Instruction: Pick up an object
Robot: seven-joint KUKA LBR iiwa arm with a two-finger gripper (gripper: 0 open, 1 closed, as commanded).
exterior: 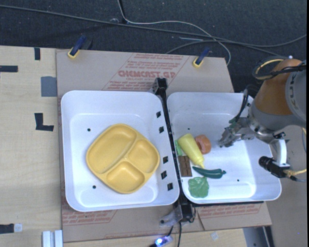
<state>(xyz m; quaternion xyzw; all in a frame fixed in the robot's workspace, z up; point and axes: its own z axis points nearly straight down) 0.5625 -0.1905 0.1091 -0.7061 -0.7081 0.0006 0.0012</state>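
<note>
Cardboard sheet (144, 71) under both white bins (72, 153), held by two yellow-blue clamps (76, 47) at far edge. Black cables (159, 27) across dark carpet (51, 4). Black tape marks (41, 121) on wooden benchtop (20, 163) left

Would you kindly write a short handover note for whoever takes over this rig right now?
Claw: low in the right bin, nothing seen held.
Items: yellow corn, orange piece, brown block, green pepper and green leafy piece cluster at that bin's left side. Yellow divided plate lies in the left bin.
Done: nothing lifted.
Left: grasp one item and raise it.
</note>
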